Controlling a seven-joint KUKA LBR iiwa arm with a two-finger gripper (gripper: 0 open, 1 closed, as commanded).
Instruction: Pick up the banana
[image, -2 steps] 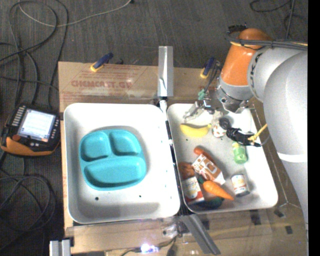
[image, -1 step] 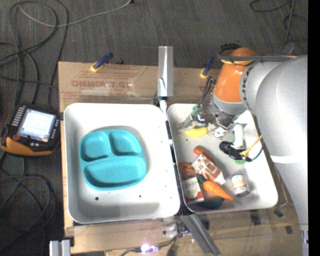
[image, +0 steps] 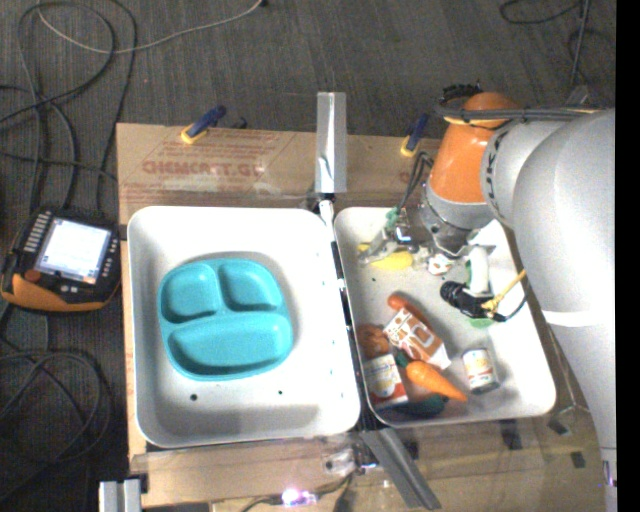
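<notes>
The banana (image: 394, 262) is a small yellow shape lying near the back left of the right bin (image: 530, 395). My gripper (image: 392, 241) hangs directly over it, reaching down from the orange-banded wrist (image: 458, 175). The gripper's tip meets or nearly meets the banana's top edge, and part of the fruit is hidden under it. The banana looks to be resting on the bin floor.
Toward the front of the right bin lie a red sausage (image: 408, 306), a red-and-white box (image: 412, 336), a carrot (image: 433, 379), a small can (image: 480, 369), a brown jar (image: 381, 376) and a green item (image: 430, 406). The left bin (image: 150, 400) holds a blue divided plate (image: 228, 318).
</notes>
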